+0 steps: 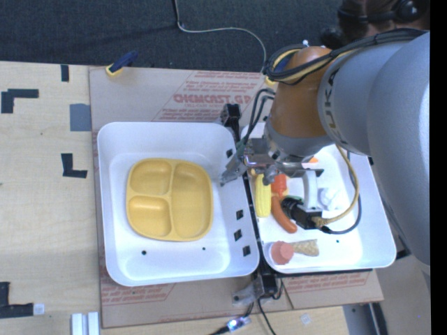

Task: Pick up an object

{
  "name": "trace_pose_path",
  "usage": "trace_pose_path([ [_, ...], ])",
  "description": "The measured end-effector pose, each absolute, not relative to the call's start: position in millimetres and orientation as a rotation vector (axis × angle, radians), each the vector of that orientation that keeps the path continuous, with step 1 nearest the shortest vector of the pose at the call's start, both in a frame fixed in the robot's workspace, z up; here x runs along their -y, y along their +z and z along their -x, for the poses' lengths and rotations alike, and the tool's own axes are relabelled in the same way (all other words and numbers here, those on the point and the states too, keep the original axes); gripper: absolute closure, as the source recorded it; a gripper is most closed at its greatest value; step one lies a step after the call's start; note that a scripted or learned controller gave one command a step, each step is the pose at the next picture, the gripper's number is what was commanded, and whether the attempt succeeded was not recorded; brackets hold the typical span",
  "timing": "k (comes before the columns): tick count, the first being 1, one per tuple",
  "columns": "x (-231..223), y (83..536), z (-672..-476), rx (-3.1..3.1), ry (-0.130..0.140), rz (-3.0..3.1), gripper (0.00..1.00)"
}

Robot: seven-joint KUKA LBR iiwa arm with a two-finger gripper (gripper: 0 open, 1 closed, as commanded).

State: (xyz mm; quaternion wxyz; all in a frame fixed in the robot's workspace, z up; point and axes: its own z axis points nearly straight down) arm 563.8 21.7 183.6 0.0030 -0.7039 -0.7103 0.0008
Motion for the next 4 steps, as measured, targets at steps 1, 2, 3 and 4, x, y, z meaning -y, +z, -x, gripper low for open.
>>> trace_pose_path([
  [1, -68, 402, -499.7, 2.236, -0.024, 2.218, 0.00],
  [2, -128, 428, -482.9, 2.231, -0.004, 2.212, 0.00],
  [3, -125, 436, -483.8, 2.226, 0.004, 2.217, 1.00],
  [4, -101, 342, -500.3, 2.216, 0.014, 2.221, 1.00],
])
